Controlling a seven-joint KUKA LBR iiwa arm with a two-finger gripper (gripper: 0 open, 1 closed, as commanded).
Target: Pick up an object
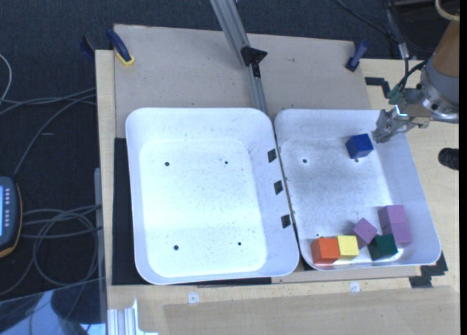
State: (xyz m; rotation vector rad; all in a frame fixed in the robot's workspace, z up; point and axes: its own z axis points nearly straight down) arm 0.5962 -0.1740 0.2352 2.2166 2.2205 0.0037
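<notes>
- The blue block [358, 146] sits alone in the upper part of the right bin [321, 180], well apart from the cluster at the bottom edge.
- My gripper [384, 130] hangs just beside it, to its right; I cannot tell its state.
- I'd centre over the block, then descend straight, minding the bin wall.

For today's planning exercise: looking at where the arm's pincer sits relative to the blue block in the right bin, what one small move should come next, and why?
Probably a short shift toward the blue block, until the pincer is centred over it. The pincer sits just to the block's right near the right bin's far edge, beside the block rather than above it. The block stands alone, away from the cluster at the near edge.
</notes>
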